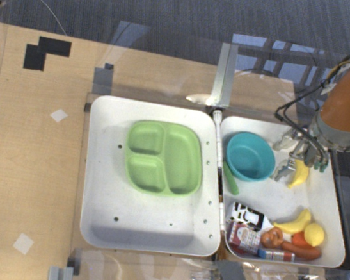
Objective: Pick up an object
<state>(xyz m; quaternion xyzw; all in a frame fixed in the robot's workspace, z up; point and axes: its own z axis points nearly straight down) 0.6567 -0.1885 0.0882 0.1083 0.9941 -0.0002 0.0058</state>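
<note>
The gripper [296, 161] hangs over the right bin [339, 211] with a small yellow banana [299, 175] at its fingertips — whether gripped or merely touched, I cannot tell. Just beside it toward the divider sits the teal bowl [250, 156]. Toward the near wall from the bowl lie a second banana [295, 223], a lemon [314, 235] and a printed packet [245, 227] — crowded, partly overlapping.

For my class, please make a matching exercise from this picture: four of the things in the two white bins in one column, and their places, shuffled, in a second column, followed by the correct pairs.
Things
1. green plastic divided plate
2. teal plastic bowl
3. small yellow banana-shaped toy
4. round yellow lemon-like toy

Places
A. right bin, near corner, among the piled items
B. right bin, right beneath the gripper
C. middle of the left bin
D. right bin, far left part, beside the divider

Pairs: 1-C, 2-D, 3-B, 4-A
</note>
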